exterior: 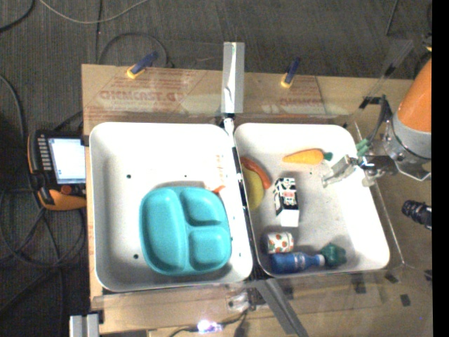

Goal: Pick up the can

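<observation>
Below me lies a dark grey carpeted floor, crossed by loose cables. My worktop is a brownish board held by two clamps (blue and yellow). A lit handheld pendant sits at its left.

A divided tray lies in the left bin; the can sits near the right bin's front edge, behind a bottle.
</observation>
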